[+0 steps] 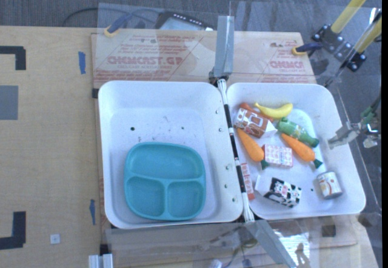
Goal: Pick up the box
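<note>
The cow-print box [283, 191] is lying near the front rim of the right bin [348, 197], beside a small can [328, 185], with two carrots [250, 145], a banana [274, 109] and snack packets crowding behind it. The gripper [341, 137] is hovering over the bin's right edge; whether anything sits in it I cannot tell. The left bin [112, 106] is holding a teal divided plate [164, 180]. The wooden surface [42, 139] is stretching leftward.
</note>
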You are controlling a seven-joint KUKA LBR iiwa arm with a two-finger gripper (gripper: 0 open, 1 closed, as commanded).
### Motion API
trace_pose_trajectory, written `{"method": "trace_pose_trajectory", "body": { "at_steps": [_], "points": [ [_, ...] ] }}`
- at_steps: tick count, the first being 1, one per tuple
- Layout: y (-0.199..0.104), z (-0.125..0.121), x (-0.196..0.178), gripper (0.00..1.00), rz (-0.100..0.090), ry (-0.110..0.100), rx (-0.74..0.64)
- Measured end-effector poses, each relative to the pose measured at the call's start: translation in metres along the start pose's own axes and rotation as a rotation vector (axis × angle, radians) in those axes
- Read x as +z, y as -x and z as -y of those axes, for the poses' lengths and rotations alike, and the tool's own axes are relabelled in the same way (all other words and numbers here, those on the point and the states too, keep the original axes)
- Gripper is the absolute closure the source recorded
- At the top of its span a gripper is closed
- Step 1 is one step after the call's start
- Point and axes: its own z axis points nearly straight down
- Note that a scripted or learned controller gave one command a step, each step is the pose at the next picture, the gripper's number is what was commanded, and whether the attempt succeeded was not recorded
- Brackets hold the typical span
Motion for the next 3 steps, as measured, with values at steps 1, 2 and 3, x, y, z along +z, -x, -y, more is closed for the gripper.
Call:
{"method": "trace_pose_trajectory", "body": {
  "at_steps": [1,2,3],
  "points": [
    [-0.005,-0.023,0.149,0.00,-0.003,-0.003,0.048],
    [-0.066,-0.010,0.113,0.00,-0.001,-0.002,0.313],
    [-0.095,-0.065,0.163,0.00,0.001,0.012,0.326]
  ]
}}
